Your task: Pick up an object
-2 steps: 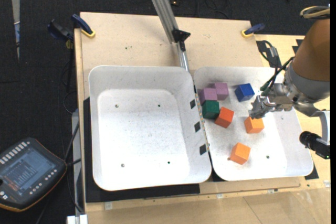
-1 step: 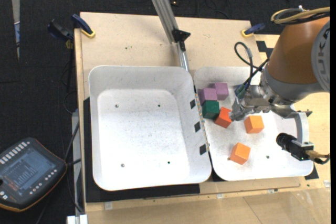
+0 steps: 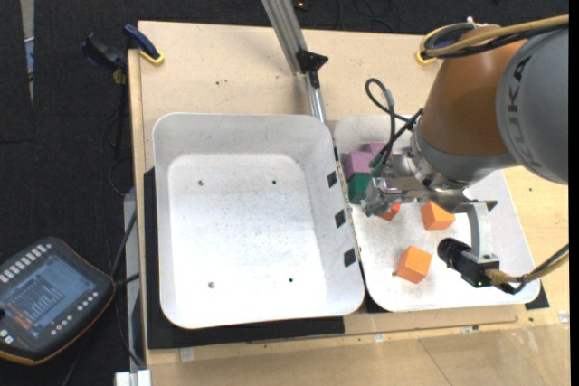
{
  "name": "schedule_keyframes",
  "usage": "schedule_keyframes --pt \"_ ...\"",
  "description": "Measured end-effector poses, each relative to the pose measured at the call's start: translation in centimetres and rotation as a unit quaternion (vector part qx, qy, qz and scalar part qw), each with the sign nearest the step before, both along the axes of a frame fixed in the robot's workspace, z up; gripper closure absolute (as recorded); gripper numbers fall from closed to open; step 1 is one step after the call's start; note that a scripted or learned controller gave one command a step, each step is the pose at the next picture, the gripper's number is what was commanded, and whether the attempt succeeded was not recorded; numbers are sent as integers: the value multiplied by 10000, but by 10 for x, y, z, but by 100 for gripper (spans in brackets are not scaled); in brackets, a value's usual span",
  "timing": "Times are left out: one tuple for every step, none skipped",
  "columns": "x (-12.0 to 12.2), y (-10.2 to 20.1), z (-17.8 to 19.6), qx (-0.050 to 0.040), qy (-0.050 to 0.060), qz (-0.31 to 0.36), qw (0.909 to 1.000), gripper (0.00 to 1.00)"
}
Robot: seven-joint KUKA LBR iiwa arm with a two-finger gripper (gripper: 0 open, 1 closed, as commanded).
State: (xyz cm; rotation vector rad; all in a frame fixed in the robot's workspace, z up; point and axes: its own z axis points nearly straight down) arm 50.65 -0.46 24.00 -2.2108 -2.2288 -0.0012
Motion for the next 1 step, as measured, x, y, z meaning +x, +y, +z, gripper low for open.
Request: schedule_keyframes --pt "13 49 2 -3 -11 -3 10000 100"
